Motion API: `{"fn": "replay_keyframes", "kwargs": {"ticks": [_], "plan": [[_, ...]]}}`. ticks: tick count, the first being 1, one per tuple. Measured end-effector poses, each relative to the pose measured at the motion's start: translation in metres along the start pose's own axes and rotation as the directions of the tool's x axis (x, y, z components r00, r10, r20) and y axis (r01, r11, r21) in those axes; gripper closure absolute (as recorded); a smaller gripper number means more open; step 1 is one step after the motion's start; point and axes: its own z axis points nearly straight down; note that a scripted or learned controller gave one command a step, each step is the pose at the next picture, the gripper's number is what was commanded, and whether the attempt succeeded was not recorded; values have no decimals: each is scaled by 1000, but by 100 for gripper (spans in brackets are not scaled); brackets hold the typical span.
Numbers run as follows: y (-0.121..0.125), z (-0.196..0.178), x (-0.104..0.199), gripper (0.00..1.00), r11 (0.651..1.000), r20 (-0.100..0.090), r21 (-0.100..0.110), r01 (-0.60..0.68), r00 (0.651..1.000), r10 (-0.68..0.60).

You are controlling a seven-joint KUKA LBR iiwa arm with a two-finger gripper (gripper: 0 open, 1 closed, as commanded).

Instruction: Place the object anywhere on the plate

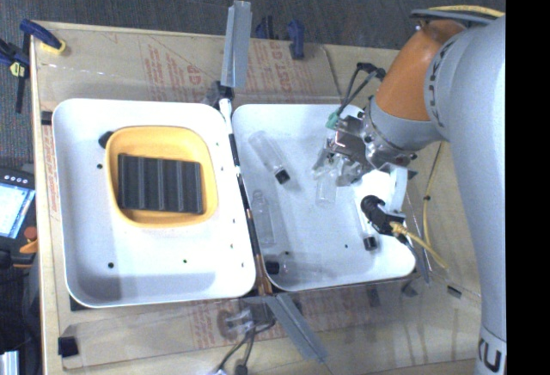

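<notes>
Where we look, the scene reads thus.
Gripper: the gripper (337, 160) hangs low in the right bin (301, 270); we cannot tell how its fingers stand.
Object: a clear plastic piece (324, 188), hard to make out, lies just below the fingers; whether they touch it we cannot tell.
Plate: the yellow plate (160, 139), with a dark ribbed insert (161, 182), sits in the left bin (86, 261), well to the fingers' left.
Handling: we judge the piece light, stiff and slippery, best pinched across its narrow middle.

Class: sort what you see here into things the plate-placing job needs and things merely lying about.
Job:
yellow plate in the left bin
gripper over the right bin

Lying about:
blue clamp
small black piece
clear tube
</notes>
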Motion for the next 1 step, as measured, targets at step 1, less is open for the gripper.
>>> {"fn": "replay_keyframes", "kwargs": {"ticks": [1], "plan": [[-21, -26, 52, 100, 993, 2, -7, 115, 993, -115]]}}
